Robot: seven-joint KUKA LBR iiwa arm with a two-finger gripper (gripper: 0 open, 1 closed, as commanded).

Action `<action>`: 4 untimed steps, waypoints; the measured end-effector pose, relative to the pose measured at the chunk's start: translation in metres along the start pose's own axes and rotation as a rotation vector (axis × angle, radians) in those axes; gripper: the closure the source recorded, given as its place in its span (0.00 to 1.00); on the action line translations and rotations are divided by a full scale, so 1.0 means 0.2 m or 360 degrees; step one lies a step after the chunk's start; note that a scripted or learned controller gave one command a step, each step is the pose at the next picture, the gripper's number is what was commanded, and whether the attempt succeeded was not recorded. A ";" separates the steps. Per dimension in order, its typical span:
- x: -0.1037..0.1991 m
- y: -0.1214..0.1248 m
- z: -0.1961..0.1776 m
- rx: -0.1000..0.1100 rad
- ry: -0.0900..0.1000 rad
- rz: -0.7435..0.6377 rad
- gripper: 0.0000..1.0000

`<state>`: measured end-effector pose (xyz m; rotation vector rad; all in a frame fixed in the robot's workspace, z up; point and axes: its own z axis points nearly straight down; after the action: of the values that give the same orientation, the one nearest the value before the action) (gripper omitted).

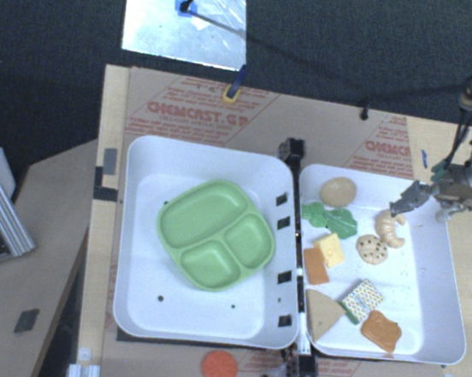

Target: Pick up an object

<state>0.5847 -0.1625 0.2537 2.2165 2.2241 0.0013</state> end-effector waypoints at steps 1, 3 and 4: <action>-0.05 0.01 0.26 0.0005 0.0001 0.0004 0.00; -0.02 0.03 0.83 0.0007 0.0002 0.0004 0.00; -0.02 0.04 0.75 -0.0005 -0.0002 0.0004 1.00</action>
<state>0.5936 -0.1673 0.1031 2.2170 2.2188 0.0036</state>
